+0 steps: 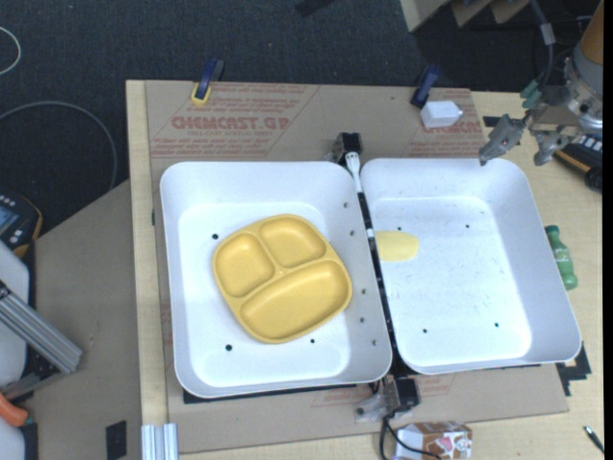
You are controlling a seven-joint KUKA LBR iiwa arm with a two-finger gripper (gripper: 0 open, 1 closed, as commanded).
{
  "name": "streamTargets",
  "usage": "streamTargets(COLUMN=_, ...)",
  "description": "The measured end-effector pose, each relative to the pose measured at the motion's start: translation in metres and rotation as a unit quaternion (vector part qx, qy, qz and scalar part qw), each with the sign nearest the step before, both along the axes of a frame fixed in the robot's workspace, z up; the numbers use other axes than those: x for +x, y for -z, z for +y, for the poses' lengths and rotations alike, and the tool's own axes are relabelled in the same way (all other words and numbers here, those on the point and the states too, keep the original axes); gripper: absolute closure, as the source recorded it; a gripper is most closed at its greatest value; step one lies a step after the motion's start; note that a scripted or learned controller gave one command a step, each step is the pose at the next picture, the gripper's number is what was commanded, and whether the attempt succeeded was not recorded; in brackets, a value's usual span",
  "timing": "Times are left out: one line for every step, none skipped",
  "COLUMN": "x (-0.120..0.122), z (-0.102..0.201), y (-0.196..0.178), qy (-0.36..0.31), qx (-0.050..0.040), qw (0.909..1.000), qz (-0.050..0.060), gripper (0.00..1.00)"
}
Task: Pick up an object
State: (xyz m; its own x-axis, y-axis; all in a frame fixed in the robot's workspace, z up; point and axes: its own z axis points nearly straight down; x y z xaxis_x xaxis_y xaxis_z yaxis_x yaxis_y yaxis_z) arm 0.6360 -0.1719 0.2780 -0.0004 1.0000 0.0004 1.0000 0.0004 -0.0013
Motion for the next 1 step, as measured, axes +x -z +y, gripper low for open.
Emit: streamTargets(x=-0.0942, z=0.0172, y=-0.1498, qy=0.0, qx=-0.0022, qw=0.9999, qz=-0.01, gripper=0.0)
